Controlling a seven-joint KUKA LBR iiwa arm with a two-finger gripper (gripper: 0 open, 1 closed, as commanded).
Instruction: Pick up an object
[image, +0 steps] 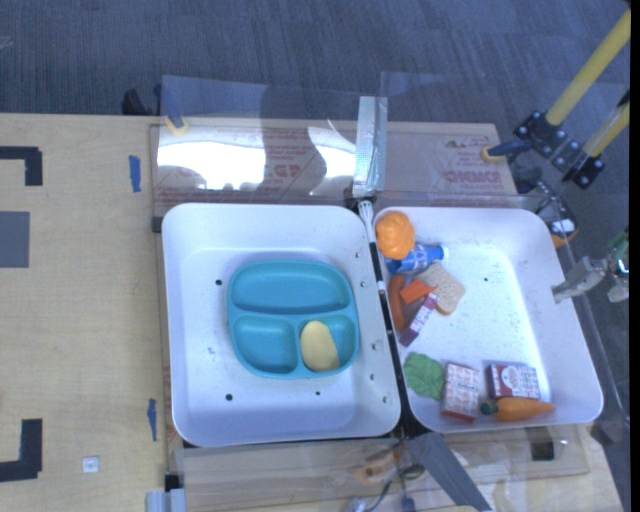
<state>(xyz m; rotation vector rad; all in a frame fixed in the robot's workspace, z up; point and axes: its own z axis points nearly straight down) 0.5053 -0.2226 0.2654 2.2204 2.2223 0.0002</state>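
The left white bin (190, 300) holds a blue divided tray (290, 290). A yellow oval piece (319, 346) lies in the tray's lower right compartment. The right white bin (520, 260) holds several toy foods along its left and front sides. At its back left are an orange round fruit (394, 233) and a blue bottle (415, 258). Below them are a tan cracker (449, 290) and a red-orange packet (412, 306). Along the front lie a green leafy piece (423, 375), a small patterned carton (461, 389), a red box (512, 380) and a carrot (522, 408).
A clear plastic wall (260, 150) and a metal post (368, 145) stand behind the bins. Yellow poles with a black clamp (560, 140) cross the top right corner. A grey bracket (588, 278) sits at the right bin's right rim. The wooden bench (70, 300) stretches to the left.
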